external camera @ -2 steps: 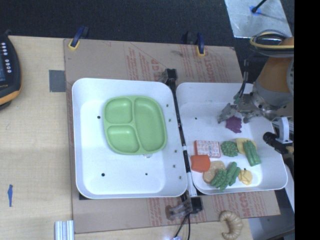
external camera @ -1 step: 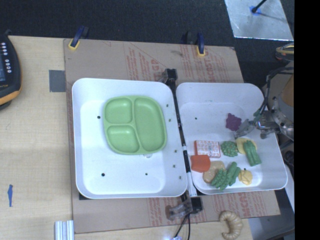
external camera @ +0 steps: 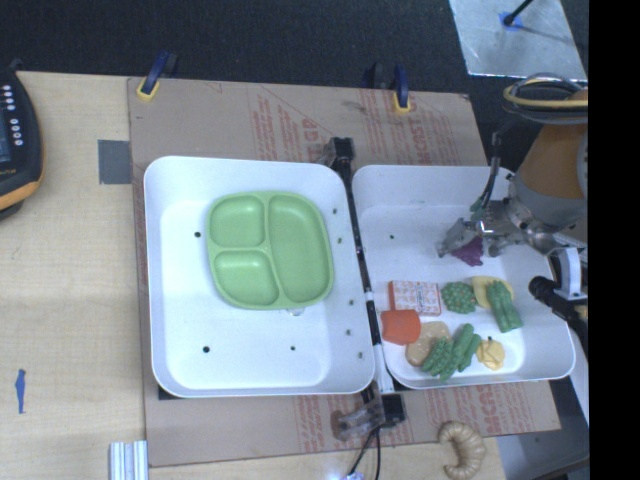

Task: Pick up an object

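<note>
My gripper (external camera: 468, 240) hangs over the upper middle of the right bin (external camera: 400, 193), reaching in from the right. A small purple object (external camera: 468, 253) sits right at its fingertips, seemingly between them. Below, along the bin's front, lie several toy foods: a pink-and-white wafer (external camera: 414, 296), a red piece (external camera: 401, 326), a green broccoli-like piece (external camera: 459, 296), a green pod (external camera: 504, 306), green beans (external camera: 452, 351), a tan cookie (external camera: 426, 340) and yellow pieces (external camera: 490, 352).
The left bin (external camera: 180, 348) holds a green three-part plate (external camera: 270, 249). A tan curled object (external camera: 463, 445) lies on the cardboard in front of the bins. A black-and-orange controller (external camera: 14, 143) sits at the far left.
</note>
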`<state>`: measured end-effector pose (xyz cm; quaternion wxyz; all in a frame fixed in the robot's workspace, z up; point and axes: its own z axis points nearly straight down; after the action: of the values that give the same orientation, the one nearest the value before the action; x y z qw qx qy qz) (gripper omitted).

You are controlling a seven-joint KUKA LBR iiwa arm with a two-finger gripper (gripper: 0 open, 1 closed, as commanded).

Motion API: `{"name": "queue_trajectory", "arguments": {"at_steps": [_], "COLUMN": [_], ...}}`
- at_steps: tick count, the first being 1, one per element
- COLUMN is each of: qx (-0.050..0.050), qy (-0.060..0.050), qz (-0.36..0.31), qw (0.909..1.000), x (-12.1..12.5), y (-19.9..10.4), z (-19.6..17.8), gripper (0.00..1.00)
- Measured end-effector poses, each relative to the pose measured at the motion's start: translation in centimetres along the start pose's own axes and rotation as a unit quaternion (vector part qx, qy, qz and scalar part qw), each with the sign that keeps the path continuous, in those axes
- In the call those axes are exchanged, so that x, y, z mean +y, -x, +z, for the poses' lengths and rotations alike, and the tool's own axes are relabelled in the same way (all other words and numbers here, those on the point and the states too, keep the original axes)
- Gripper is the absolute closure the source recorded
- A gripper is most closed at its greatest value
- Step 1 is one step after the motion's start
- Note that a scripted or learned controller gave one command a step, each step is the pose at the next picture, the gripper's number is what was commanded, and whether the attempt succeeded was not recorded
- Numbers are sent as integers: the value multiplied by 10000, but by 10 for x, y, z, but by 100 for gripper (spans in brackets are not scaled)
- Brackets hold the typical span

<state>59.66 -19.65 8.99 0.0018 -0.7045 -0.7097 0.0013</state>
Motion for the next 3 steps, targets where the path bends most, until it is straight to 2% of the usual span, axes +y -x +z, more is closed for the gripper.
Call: {"name": "queue_trajectory", "arguments": {"at_steps": [1, 2, 3], "qx": [-12, -8, -3], "qy": [11, 50, 7], "qz": [3, 11, 14], "qw": [10000, 10000, 10000], "x": [0, -29, -29], "y": [3, -20, -20], "z": [-13, -115, -109], "gripper": [100, 100, 0]}}
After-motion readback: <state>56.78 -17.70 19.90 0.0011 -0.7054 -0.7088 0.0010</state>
